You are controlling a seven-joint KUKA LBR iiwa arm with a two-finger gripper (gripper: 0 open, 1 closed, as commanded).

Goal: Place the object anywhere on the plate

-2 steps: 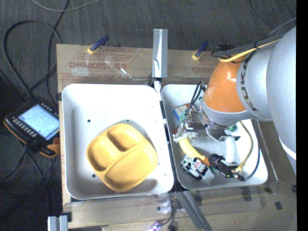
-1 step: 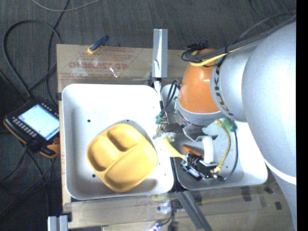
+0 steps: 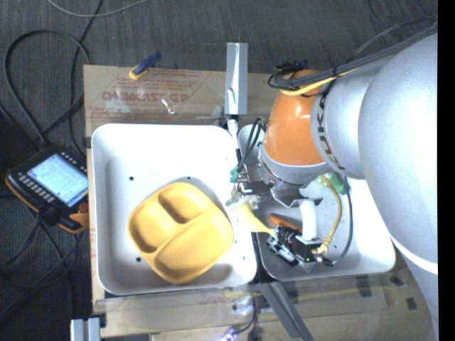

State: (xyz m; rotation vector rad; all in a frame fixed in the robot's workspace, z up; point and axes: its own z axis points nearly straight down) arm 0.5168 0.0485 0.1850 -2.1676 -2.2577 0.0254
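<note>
We see a yellow 3-section plate (image 3: 181, 229); the arm (image 3: 298, 133) hangs over the right bin (image 3: 370, 258); we cannot tell the claw's (image 3: 243, 189) state.

Surroundings of my bench. Two shallow white bins stand side by side: left bin (image 3: 106, 190), right bin (image 3: 371, 258). Beyond the left bin lies a brown board (image 3: 142, 99) with faded red print, a blue-and-yellow clamp (image 3: 144, 65) on its far edge. A metal post (image 3: 236, 77) rises near the bins' junction. On the grey carpet (image 3: 320, 13) at the view's left I see a lit-screen pendant (image 3: 53, 183) and black cables (image 3: 28, 48).
</note>
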